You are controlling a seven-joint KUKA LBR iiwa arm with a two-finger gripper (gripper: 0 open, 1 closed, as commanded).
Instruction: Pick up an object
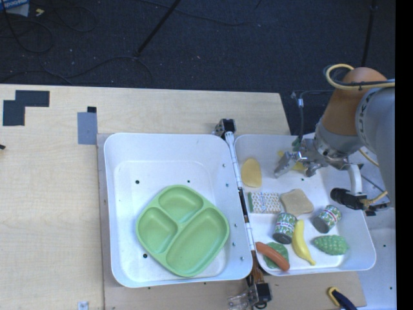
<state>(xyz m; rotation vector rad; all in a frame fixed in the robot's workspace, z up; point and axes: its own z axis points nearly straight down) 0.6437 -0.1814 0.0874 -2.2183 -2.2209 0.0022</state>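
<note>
My gripper (295, 168) hangs low over the far part of the right bin (368, 254), its fingers spread open. A small yellow object (299, 166) shows partly between and under the fingers; it is not clearly gripped. Further left lies a pale yellow oval piece (251, 172). In front of the gripper are a tan bread slice (297, 202), a green-and-white patterned packet (265, 202), a green-labelled can (284, 225), a grey can (327, 217), a banana (301, 241), a bumpy green piece (330, 245) and an orange carrot (273, 255).
The left bin (122, 173) holds a green divided plate (183, 229). The grey arm with its orange band (355, 108) comes in from the right above the right bin. A black part of the arm (348, 199) sticks out over the bin's right side.
</note>
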